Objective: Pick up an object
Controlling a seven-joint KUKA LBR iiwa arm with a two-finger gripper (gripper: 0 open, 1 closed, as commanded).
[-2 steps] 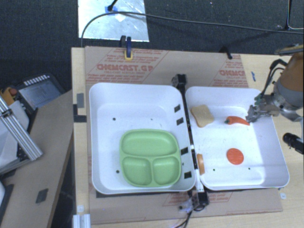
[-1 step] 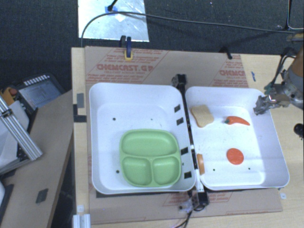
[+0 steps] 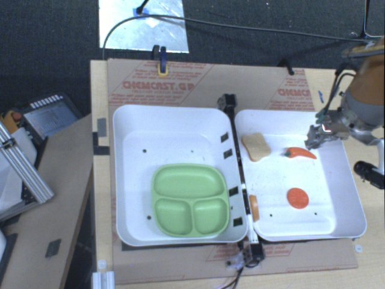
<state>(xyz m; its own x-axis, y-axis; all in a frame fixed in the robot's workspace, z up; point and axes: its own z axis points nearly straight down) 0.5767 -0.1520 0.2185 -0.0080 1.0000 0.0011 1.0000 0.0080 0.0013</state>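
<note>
Two bins, gripper [image 3: 315, 138] at far edge of the right one.

Left bin [image 3: 129, 161]: a glossy green divided plate [image 3: 189, 198], 3 compartments. Right bin [image 3: 337, 221]: tan sponge-like block [image 3: 255, 146] near the divider, orange pepper-shaped toy [image 3: 300, 154] just beside the gripper, flat orange-red disc [image 3: 297, 197] nearer me, a small orange bit [image 3: 254, 207] at the divider edge (half hidden). I can't tell gripper state from here. Blue-yellow clamp [image 3: 161, 61] on the cardboard behind.
</note>
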